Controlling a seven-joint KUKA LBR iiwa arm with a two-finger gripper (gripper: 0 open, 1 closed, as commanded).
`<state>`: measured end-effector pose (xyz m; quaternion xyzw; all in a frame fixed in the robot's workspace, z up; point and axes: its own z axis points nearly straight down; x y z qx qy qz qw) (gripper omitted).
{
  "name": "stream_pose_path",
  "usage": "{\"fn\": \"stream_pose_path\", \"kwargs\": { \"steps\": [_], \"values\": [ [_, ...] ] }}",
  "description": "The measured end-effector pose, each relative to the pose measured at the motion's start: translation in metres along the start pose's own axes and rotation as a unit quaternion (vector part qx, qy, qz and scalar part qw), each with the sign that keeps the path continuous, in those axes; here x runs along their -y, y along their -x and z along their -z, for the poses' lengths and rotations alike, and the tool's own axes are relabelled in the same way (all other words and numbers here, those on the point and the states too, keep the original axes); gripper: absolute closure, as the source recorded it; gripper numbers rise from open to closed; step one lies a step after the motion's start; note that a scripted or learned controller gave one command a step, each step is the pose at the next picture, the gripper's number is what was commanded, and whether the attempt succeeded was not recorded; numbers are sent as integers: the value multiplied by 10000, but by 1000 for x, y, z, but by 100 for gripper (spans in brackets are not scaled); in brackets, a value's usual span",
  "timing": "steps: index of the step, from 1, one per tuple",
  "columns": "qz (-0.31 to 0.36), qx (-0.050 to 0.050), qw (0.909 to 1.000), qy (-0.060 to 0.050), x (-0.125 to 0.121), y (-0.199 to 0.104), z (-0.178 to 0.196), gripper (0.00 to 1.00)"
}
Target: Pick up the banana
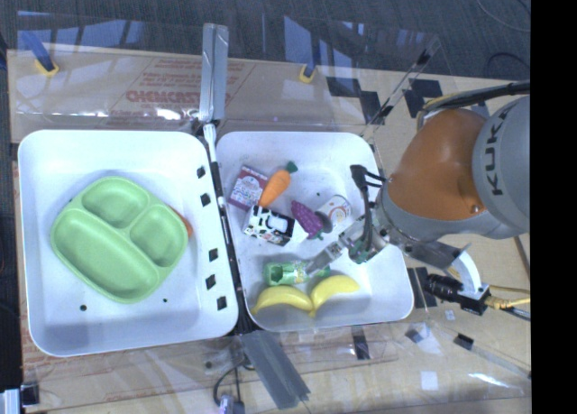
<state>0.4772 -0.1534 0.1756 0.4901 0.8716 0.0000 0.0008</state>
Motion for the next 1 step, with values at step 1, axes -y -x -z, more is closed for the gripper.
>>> {"fn": "stream_pose_path", "kwargs": {
  "steps": [1],
  "values": [
    [330,3,9995,1,-12,-19,15,0]
  ]
}}
